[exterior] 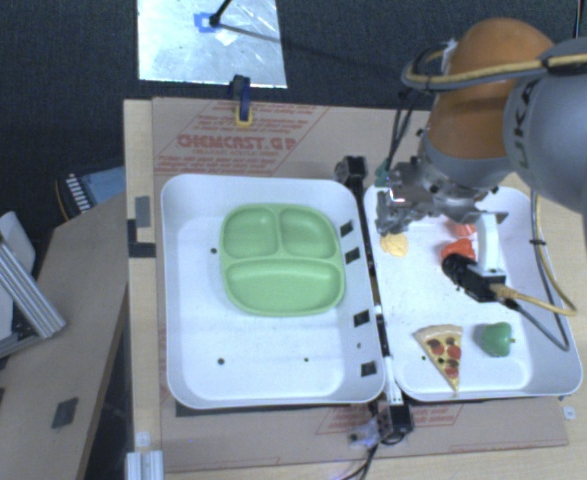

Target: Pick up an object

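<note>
- A small yellow piece [396,245] lies in the right bin [413,303], near that bin's far left corner.
- The gripper [391,218] sits just above the yellow piece, low over the bin; whether it is open or closed cannot be told, and nothing can be seen held in it.
- A red piece [459,234] lies just to the right of the yellow one, partly hidden by the wrist.
- A pizza slice [443,352] and a green pepper [495,339] lie side by side near the bin's front edge, well apart from the gripper.
- The arm [488,88] comes in from the right.
- The left bin [193,298] holds a green divided plate [278,260].
</note>
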`<state>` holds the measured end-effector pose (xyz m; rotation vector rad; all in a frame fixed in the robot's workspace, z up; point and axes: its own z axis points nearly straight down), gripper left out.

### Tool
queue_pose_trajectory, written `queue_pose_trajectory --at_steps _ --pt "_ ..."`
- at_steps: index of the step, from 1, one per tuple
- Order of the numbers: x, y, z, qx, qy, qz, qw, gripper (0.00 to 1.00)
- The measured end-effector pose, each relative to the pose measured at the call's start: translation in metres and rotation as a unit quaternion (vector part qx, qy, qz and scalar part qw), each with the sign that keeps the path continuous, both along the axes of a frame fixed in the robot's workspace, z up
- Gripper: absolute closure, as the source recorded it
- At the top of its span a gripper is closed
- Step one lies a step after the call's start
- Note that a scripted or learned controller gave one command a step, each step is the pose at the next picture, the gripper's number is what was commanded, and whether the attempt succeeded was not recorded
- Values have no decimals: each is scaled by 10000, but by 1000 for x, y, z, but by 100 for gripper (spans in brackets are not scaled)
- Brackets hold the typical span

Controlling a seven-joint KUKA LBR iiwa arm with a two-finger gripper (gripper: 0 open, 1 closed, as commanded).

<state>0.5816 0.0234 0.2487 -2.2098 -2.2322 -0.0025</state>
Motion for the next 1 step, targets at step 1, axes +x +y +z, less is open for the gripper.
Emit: queue_pose_trajectory --at_steps 1 --pt "2 51 -18 -6 0 -16 10000 100"
